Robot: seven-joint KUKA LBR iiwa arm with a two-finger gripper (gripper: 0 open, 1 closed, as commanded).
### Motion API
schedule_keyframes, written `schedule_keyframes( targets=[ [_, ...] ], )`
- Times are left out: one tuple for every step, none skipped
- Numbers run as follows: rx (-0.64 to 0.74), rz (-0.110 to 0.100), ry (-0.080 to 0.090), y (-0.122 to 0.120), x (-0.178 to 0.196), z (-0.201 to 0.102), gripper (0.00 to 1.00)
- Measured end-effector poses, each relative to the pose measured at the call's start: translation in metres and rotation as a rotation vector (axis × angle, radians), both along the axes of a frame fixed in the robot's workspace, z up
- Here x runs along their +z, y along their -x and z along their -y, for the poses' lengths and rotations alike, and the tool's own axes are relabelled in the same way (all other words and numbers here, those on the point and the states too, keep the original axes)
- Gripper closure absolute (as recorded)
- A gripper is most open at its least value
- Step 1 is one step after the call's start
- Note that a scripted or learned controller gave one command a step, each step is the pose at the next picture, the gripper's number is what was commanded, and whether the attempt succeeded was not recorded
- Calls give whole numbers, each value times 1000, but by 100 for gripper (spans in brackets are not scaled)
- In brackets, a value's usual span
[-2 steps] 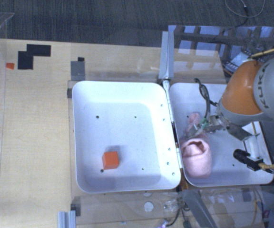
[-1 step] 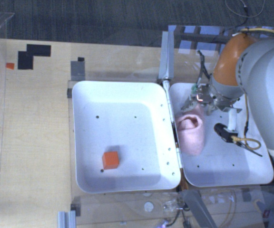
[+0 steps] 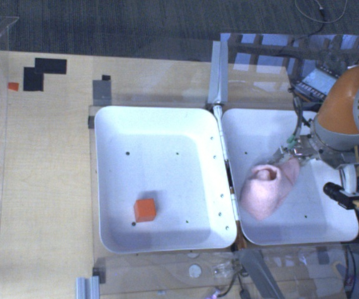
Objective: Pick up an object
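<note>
The right bin [image 3: 329, 229] carried a pink soft object [image 3: 265, 190] near its left wall, toward the front edge; its long axis ran on a slant — up toward the gripper [image 3: 295, 151], which touched its upper right end; whether the gripper was clenched or released could not be told. The left bin [image 3: 167, 129] held a small orange block [image 3: 145, 210] near its front-left corner — well apart from the gripper.

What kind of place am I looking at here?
Most likely a robotics lab test bench. A grey-and-orange robot arm reaches over two white bins, which hold a small orange block and a pink soft object, near loose cables.
</note>
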State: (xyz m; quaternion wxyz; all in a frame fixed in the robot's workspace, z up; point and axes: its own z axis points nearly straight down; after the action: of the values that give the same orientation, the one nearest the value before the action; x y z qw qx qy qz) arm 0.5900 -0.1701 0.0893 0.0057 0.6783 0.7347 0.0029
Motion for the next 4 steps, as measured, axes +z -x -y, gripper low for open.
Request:
schedule_keyframes(
  targets=[
    [4, 13, 3, -4, 15, -1, 100],
    [4, 13, 3, -4, 15, -1, 0],
    [37, 7, 1, 45, 3, -39, 0],
    [178, 14, 6, 77, 3, -63, 0]
  ],
)
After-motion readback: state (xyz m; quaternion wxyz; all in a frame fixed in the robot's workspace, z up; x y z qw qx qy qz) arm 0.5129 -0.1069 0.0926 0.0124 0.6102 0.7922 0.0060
